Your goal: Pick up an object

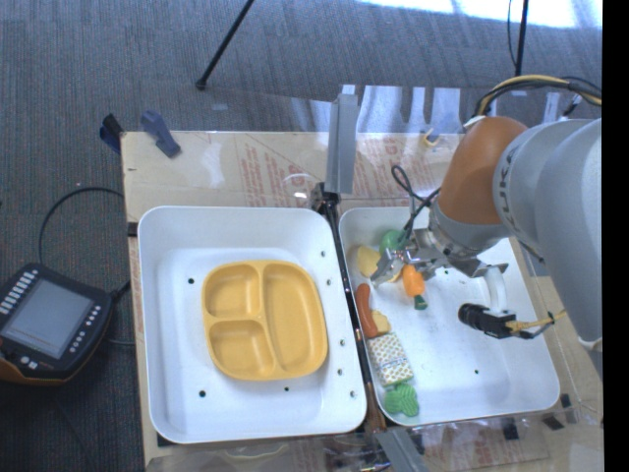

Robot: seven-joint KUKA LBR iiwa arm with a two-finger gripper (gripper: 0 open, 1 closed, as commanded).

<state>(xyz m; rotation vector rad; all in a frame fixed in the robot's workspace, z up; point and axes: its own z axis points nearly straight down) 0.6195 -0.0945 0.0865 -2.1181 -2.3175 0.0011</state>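
My gripper (401,264) hangs low over the upper left part of the right bin (491,382). Directly under and beside it lies an orange toy carrot (413,281) with a green tip. A pale yellow piece (367,259) lies just left of the gripper, and a green piece (393,241) just behind it. Nearer the front along the bin's left wall lie a reddish sausage (365,308), a small yellow round piece (380,323), a checkered waffle block (391,357) and a green leafy piece (401,398). Whether the carrot is held I cannot make out.
The left bin (167,264) holds a yellow divided plate (263,320) in its middle. A grey upright post (341,146) stands behind the gap between the bins. A teach pendant (49,323) lies on the floor at the left.
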